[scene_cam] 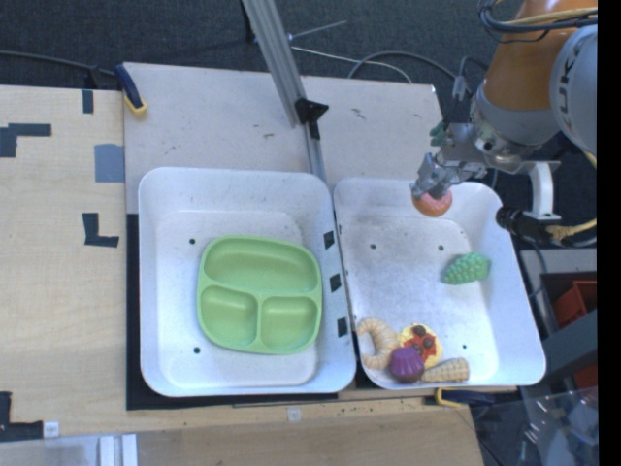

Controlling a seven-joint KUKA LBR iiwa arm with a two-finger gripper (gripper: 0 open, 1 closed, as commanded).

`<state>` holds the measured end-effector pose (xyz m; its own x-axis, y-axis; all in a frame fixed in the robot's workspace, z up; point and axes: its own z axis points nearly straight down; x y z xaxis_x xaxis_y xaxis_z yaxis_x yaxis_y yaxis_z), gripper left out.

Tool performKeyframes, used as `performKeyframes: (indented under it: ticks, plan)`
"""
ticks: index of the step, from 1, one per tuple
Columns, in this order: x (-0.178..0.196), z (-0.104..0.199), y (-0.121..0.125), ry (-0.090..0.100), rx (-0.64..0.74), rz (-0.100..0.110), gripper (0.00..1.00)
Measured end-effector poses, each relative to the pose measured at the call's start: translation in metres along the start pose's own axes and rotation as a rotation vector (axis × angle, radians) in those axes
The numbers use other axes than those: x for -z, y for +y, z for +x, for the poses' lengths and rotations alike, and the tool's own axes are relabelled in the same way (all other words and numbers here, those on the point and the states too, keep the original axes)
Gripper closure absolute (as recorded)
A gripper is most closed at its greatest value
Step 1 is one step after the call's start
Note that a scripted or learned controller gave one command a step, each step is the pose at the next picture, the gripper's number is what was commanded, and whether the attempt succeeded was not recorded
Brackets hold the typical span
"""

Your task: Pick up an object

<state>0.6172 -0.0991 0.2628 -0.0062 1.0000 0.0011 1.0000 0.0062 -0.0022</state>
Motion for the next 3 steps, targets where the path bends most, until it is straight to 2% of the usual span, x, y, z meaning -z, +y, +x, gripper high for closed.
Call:
performKeyframes:
  ticks: [1,3]
  plan:
    - [-0.016,0.057,-0.005,0.0,0.0,0.001,1.0]
    - [-0.015,0.158,-0.012,0.0,0.0,0.001,1.0]
